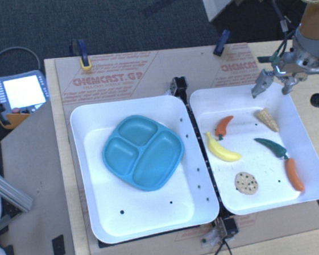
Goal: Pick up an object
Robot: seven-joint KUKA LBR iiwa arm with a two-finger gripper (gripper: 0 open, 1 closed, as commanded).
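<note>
**Objects lie loose in the right bin; pincer hangs above its far corner**

Objects for picking sit in the right bin [311, 152], all resting on its white floor and none of them between the pincer's fingers. You see a banana [222, 149] near the bin's left side, with a small orange-red pepper [223, 126] just beyond its far end, close enough that the two look to touch. A cookie [246, 183] with dark chips lies nearer you, apart from the banana. Toward the far right rests a tan cone-shaped piece [267, 120]. Below that, a dark green pepper [272, 146] lies at a slant, and just past its lower tip an orange carrot [294, 174] points down along the bin's right side.

Your pincer [273, 84] hovers at the far right corner of that bin, over the rim and well apart from every object but the cone, which is the nearest. Its two fingers [259, 86] stand spread apart with nothing between them. The grey arm [311, 49] reaches in from the right.

The left bin [89, 160] holds a blue divided plate [143, 151], lying flat near its middle. Both bins rest side by side on the desk [60, 107], a cardboard-covered surface with red lettering, and a handheld screen [22, 91] sits off the desk's far left corner.
</note>
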